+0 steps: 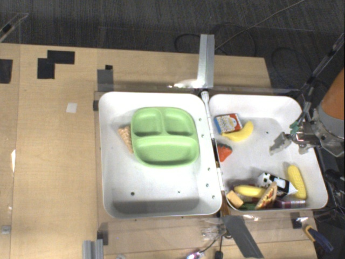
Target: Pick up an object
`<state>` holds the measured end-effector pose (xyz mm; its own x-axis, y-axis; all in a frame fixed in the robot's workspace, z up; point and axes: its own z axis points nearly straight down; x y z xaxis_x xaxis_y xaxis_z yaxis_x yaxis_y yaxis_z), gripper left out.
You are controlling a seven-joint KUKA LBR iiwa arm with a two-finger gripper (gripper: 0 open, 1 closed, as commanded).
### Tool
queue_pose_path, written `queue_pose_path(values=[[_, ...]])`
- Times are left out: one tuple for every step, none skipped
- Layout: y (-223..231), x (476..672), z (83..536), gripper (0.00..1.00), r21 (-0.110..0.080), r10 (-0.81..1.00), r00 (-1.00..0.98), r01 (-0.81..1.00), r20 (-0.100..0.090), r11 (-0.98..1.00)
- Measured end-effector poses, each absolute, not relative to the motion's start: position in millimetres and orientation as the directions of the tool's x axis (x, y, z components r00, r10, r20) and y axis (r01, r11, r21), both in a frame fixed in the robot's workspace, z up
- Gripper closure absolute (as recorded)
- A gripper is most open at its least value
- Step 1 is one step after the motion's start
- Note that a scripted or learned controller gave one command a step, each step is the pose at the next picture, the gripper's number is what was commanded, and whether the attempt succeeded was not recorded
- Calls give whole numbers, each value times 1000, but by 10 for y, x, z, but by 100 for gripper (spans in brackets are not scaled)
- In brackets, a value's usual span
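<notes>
My gripper [291, 143] hangs over the right side of the right bin [259, 108]. Its two grey fingers are spread apart and it is open, with nothing between them. An ear of corn [297, 181] lies just below it near the bin's right wall. To the left, a yellow banana [241, 133] rests against a blue and red box [226, 123]. A small red piece [223, 153] lies by the divider. Along the front wall there is a pile: a second banana [247, 190], a pizza slice [266, 197], a black and white toy [273, 181] and a tan block [234, 199].
The left bin [116, 188] holds a green divided plate [163, 135] with a tan waffle-like piece [125, 138] at its left edge. A metal post [206, 58] stands behind the divider between the bins. Bare white floor lies between the gripper and the banana.
</notes>
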<state>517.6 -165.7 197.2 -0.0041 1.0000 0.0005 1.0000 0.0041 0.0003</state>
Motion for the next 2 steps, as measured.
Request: queue_pose_path(values=[[-1242,4911,922,0,12,1000,21,1000,-2,-21],[-1165,5252,902,0,15,1000,11,1000,-2,-11]])
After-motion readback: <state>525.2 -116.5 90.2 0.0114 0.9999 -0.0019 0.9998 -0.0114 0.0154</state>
